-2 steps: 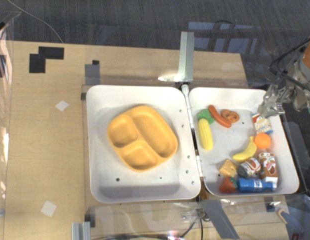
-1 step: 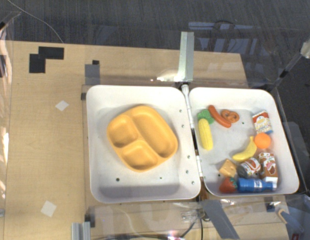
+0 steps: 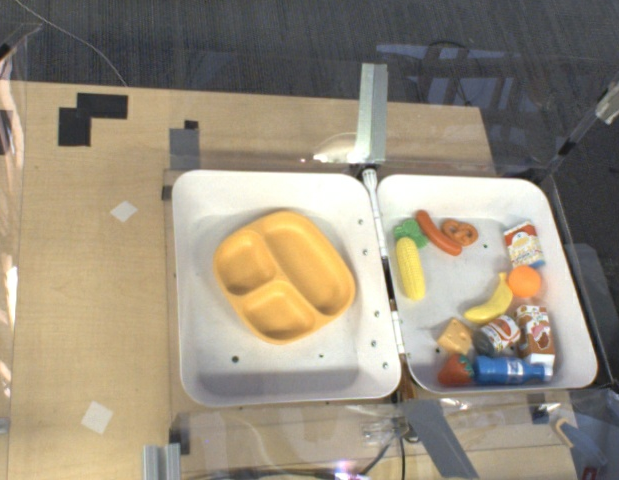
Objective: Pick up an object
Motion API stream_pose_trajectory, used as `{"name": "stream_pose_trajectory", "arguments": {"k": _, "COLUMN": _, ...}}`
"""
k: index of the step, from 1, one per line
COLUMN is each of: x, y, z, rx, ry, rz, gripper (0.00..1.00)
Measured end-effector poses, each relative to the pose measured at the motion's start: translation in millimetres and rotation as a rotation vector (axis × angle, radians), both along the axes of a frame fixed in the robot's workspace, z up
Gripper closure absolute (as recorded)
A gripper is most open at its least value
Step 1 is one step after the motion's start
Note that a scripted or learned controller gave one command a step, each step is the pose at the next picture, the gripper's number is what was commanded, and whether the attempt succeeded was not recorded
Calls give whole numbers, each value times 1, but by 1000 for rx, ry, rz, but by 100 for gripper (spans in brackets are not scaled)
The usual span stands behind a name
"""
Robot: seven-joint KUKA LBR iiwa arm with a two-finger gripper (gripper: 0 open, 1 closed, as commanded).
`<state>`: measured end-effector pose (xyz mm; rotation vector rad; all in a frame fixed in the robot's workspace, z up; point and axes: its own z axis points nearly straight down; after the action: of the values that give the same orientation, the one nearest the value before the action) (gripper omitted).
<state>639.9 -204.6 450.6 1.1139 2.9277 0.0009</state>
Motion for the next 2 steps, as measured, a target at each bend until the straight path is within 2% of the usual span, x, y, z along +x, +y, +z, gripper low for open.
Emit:
{"name": "stream_pose_trajectory", "arguments": {"k": 1, "x": 16, "y": 1, "z": -152, "rx": 4, "ry": 13, "rz": -151, "gripper": 100}}
{"name": "stream_pose_trajectory", "arguments": {"k": 2, "x": 29, "y": 15, "z": -66, "rx": 2, "ry": -7, "rz": -288, "gripper": 100}}
